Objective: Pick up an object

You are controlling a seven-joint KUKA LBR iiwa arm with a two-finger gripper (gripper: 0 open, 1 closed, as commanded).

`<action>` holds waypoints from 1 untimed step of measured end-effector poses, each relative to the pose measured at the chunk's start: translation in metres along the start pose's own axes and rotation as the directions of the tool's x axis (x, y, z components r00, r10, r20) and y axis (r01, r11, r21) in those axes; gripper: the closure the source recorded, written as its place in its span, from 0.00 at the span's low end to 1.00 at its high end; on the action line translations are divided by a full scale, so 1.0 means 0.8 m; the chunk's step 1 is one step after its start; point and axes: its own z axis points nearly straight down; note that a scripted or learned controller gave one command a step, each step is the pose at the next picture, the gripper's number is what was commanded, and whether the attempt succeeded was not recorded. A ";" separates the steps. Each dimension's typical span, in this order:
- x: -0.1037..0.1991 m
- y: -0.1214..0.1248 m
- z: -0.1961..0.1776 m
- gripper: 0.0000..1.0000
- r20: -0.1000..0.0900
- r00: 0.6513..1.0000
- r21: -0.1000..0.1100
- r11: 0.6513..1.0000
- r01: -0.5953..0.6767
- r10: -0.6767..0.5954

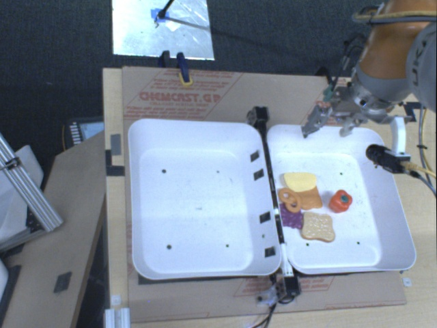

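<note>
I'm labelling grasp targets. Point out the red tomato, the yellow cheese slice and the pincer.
red tomato (341,200), camera view, middle of its body.
yellow cheese slice (300,181), camera view, centre of its top.
pincer (330,124), camera view, between its fingertips.

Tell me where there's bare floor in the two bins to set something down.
The left bin is bare white floor wall to wall. In the right bin, free patches lie right of the tomato and along the near wall. It is crowded by the divider, around the yellow piece and cracker.

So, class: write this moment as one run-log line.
gripper: open, above right bin's far rim, holding nothing | right bin: tomato, cracker, yellow slice, pretzel | pick: not yet done
</note>
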 end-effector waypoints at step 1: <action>0.099 -0.048 -0.152 0.00 -0.004 1.000 -0.014 1.000 0.010 -0.010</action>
